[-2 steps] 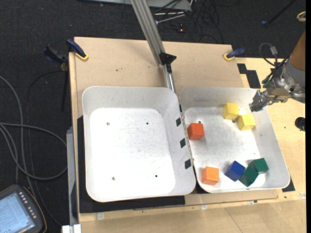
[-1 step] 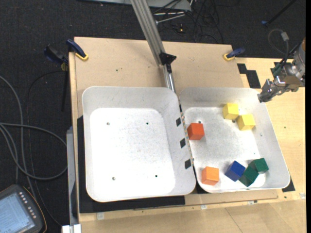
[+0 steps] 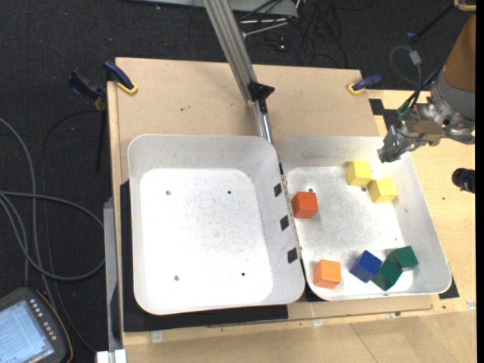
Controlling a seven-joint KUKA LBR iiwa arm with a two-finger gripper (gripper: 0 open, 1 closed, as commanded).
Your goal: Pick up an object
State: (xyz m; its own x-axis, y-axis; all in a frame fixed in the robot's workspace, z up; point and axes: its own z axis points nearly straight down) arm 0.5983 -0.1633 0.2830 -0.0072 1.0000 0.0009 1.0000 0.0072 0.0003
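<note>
Hand hovers just beside yellow cube.

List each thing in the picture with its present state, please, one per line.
Gripper: above the right bin's far edge, holding nothing visible.
Yellow blocks: two, side by side, lying free.
Red block: alone near the divider.
Orange block: resting near the front.
Blue block: touching green blocks.
Left bin: flat on the bench.

In the right bin we saw two yellow cubes just beside each other near the far wall, a red-orange cube by the divider, and an orange cube, a blue cube and two touching green cubes along the near edge. All lay flat and free.
</note>
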